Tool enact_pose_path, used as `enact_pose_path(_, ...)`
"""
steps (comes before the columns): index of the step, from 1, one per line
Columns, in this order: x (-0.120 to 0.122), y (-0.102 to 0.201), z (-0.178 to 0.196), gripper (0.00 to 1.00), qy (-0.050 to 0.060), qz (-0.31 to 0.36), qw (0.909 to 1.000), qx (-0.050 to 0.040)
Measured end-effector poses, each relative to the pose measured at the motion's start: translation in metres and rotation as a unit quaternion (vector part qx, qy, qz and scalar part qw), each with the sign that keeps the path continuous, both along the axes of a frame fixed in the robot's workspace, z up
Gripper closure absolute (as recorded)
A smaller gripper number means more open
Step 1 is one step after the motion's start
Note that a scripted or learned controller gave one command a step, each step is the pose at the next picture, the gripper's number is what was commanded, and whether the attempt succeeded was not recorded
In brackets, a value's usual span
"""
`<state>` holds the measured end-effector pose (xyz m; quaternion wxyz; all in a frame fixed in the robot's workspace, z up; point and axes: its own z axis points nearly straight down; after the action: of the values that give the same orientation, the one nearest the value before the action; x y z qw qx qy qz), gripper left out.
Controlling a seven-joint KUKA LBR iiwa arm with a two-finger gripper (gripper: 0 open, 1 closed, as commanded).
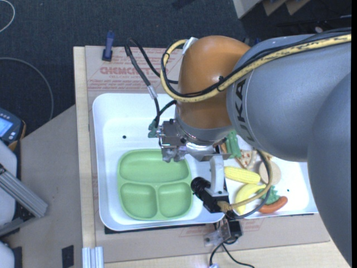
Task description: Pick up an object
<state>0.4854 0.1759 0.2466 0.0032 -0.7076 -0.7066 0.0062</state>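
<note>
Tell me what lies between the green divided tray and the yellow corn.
In the camera view, a black part of the arm's tooling lies between the green tray and the corn.

Light falls evenly and fairly bright from above, with no hard-edged shadows anywhere on the bench. The left white bin (106, 149) is close to overexposed, its floor and rim washing toward pure white, while the green divided tray (155, 184) keeps its colour and shows only soft shading in its compartments. A broad, gentle sheen sits on the orange band (206, 82) of the arm, and the grey arm casing (301, 94), nearest the camera, looks smooth and slightly soft. The dark floor (50, 27) around the bench is dim and grainy. The printed red lettering on the cardboard (120, 74) is faint and blurred.
</note>
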Motion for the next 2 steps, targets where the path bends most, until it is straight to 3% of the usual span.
enact_pose_path(1, 0.002, 0.0, 0.017, 1.0, -0.006, 0.0, 1.0, 0.0025)
enact_pose_path(2, -0.009, -0.081, -0.101, 1.0, 0.0, -0.005, 1.0, -0.001)
